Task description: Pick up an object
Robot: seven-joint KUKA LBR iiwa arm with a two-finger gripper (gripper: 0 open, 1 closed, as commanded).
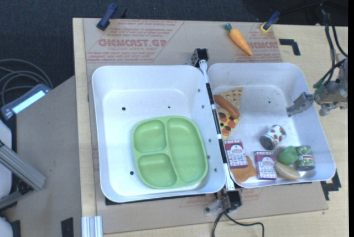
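Observation:
The right bin [260, 78] holds several toy foods. A hot dog [227, 105] lies on a pizza slice [225, 117] at the bin's left side. Near the front sit two red boxes [236, 153] [265, 164], a small round can [274, 136], a green can [303, 157], a green fruit [286, 154] and a banana [288, 171]. My gripper [301, 103] hangs over the right bin's right rim, above and to the right of the small can, with nothing seen in it.
The left bin [110, 92] carries a green divided plate [168, 151]. A toy carrot [240, 40] lies on the bench behind the right bin. Blue clamps [107, 16] [270, 21] sit at the bench's back edge. Cables hang at the far right.

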